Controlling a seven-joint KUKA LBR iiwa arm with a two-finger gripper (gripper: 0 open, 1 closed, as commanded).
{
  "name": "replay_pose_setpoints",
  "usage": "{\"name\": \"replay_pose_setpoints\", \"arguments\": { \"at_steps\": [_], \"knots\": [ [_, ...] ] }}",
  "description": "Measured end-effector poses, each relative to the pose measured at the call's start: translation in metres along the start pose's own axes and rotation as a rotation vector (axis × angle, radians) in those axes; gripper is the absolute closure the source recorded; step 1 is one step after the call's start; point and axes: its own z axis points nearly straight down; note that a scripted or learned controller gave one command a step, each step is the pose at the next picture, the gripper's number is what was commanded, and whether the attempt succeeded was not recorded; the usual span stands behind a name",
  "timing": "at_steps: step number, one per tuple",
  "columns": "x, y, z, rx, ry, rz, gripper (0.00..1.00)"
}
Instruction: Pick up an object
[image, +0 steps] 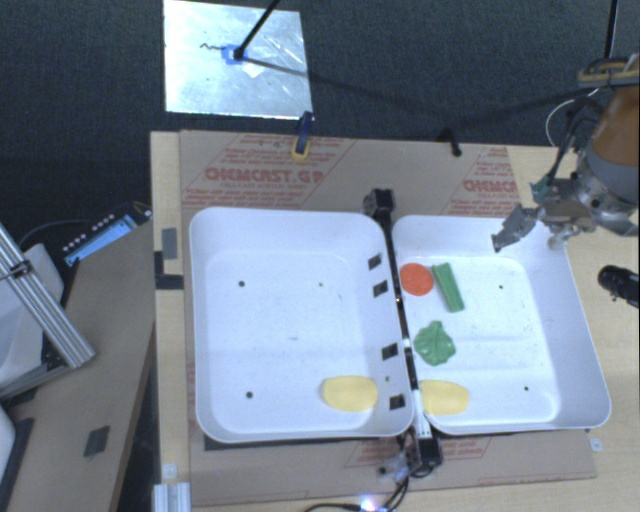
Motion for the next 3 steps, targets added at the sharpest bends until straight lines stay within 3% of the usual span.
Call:
{"name": "replay_pose_setpoints", "arguments": {
  "at_steps": [1, 2, 3],
  "knots": [
    [0.0, 0.001, -0.011, -0.003, 0.0, -0.003, 1.0],
    [0.04, -0.004, -0.219, -0.021, -0.003, -0.005, 1.0],
    [0.109, -0.027, -0.086, 0.012, 0.003, -0.007, 1.0]
  ]
}}
